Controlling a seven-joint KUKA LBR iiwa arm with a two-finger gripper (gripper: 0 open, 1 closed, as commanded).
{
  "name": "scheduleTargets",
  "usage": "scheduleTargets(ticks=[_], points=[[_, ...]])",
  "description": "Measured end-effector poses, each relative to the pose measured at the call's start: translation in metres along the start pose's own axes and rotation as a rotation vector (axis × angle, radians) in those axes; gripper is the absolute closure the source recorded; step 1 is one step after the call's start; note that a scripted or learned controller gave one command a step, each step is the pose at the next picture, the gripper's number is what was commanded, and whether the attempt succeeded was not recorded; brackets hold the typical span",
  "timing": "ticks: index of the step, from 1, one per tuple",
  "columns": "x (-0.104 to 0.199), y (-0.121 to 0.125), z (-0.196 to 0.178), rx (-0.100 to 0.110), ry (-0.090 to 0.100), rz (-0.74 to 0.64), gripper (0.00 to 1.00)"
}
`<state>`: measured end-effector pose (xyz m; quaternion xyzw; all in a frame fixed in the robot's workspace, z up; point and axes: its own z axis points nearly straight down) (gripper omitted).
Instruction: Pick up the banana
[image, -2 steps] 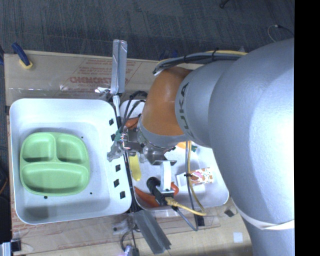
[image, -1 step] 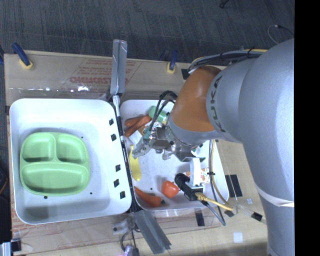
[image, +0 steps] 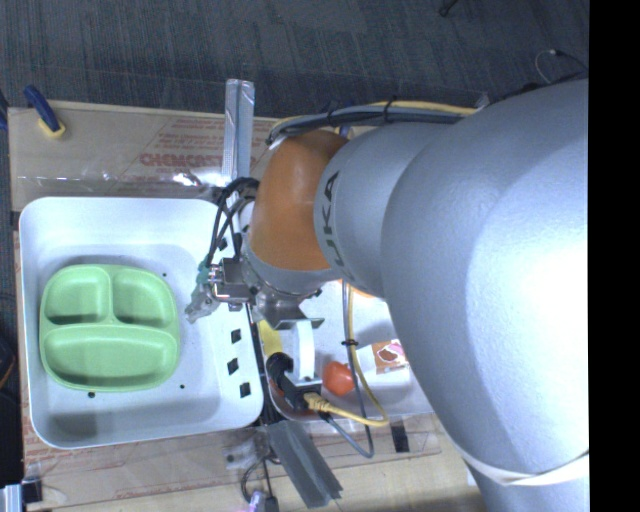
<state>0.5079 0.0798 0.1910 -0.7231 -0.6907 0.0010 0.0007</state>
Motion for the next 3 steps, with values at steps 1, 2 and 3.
scheduleTargets(ticks=[1,2,3], points=[[-0.184,0.006,-0.006,0.0,0.0,-0.005,0.0],[-0.107,-0.026,0.001,0.003,0.001,-0.128,0.0],[-0.066,-0.024,0.0,0.0,0.0,-0.253,0.0]])
